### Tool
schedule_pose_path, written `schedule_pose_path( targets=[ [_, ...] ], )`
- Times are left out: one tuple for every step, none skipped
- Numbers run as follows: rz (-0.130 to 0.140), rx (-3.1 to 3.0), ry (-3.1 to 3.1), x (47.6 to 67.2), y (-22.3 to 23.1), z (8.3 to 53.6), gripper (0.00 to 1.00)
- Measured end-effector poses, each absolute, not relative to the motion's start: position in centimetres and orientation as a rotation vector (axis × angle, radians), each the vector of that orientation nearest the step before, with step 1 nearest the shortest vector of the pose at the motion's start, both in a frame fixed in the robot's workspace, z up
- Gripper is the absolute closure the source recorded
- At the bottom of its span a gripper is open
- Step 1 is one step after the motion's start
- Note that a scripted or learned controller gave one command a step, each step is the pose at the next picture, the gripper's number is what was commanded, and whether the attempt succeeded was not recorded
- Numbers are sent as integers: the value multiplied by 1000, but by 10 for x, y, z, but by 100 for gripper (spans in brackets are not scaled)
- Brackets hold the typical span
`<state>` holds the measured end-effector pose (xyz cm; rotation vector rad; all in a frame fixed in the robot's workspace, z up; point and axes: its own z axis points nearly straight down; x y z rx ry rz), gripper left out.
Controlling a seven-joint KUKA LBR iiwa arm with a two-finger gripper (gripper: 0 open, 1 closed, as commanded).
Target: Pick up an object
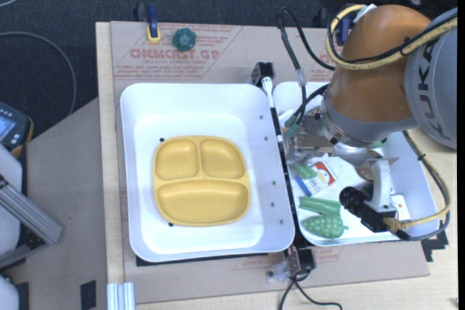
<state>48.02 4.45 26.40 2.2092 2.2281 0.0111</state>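
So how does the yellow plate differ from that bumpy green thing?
The yellow plate is far bigger than the bumpy green thing. The plate is smooth with three compartments; the green thing is knobbly. The plate lies in the left bin, the green thing in the right bin.

Two white bins (138, 156) (418, 178); one yellow divided plate (202, 180); right of it, two green toy vegetables (320, 205) (325, 227) and one printed packet (317, 178).

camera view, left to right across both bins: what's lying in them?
yellow divided plate in the left bin → green toy vegetables in the right bin. The blue-and-red packet overlaps the vegetables left to right, so it is left out.
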Motion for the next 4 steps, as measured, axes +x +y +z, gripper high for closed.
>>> schedule_pose_path(
  targets=[
    [-9, 2228, 2223, 498, 27, 197, 100],
    [19, 2206, 2228, 519, 105, 300, 100],
    [3, 2218, 2223, 517, 100, 305, 100],
    [4, 2217, 2226, 483, 119, 328, 100]
  ],
)
